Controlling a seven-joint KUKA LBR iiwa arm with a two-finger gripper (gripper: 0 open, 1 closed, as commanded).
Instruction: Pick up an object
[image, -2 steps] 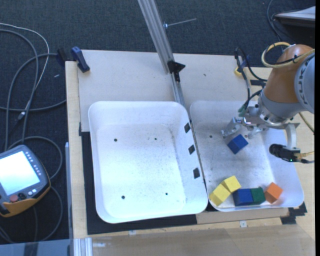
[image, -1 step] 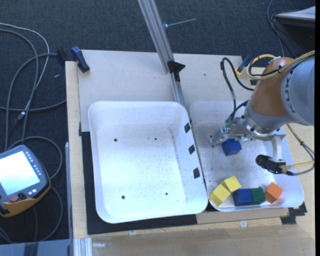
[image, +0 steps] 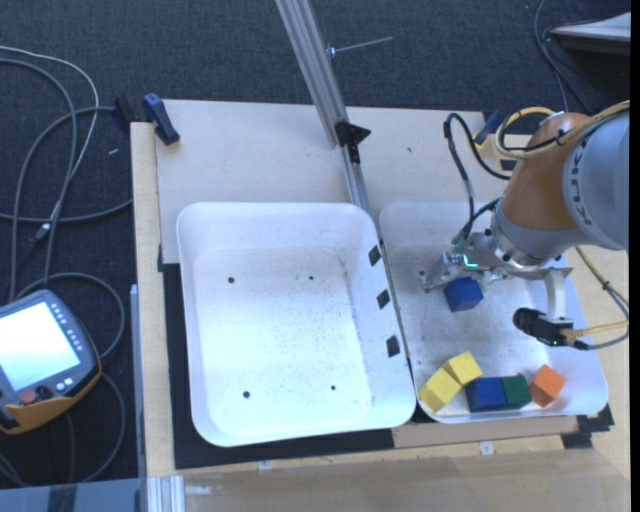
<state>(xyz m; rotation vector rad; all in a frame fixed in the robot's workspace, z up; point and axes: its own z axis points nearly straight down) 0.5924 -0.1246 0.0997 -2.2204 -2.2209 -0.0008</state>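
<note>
Along the near rim of the right bin, loose blocks; deeper in, the tool at a blue cube.

Nearest the camera, the right bin (image: 590, 385) holds a row of blocks against its front wall: two yellow blocks (image: 450, 380) touching each other, then a blue block (image: 487, 394), a green block (image: 516, 390) and an orange block (image: 547, 384), packed side by side, probably because the shallow wall stops them. Farther in, a blue cube (image: 463, 294) sits apart from that row on open floor, which makes it the easier pick. Just above it is the tool (image: 455, 272), reaching in from the right under the grey arm (image: 590, 180); the cube looks to be at its tip, but I cannot tell whether the fingers are spread or pinching it. Beside this, the left bin (image: 200, 230) lies on the surface (image: 250, 150).
</note>
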